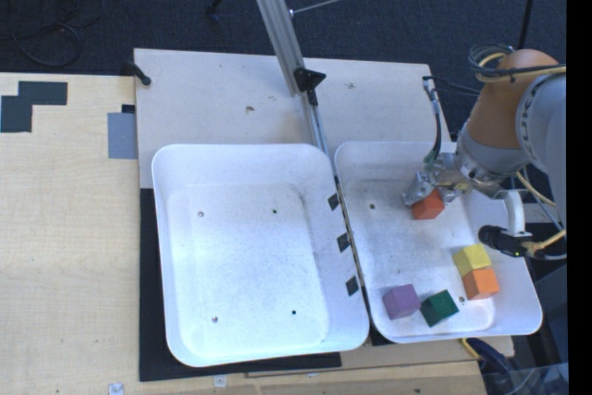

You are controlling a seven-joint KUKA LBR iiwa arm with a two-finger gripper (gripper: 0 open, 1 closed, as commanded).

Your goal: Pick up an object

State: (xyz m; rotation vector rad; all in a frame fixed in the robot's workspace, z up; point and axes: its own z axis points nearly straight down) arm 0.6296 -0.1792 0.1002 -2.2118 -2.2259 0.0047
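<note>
My gripper (426, 195) hangs over the upper middle of the right bin (388, 164). It is shut on a red-orange block (429, 208), which sits tilted at the fingertips. In the bin's lower right part lie a yellow block (471, 257) and an orange block (481, 282), touching each other. Along the bin's front lie a green block (438, 307) and a purple block (400, 301).
The left bin (185, 171) stands beside the right one, with black clips (343, 241) along their shared edge. A slanted metal rail (277, 18) rises behind the bins. The grey arm with its orange band (504, 111) comes in from the right, trailing cables (532, 240).
</note>
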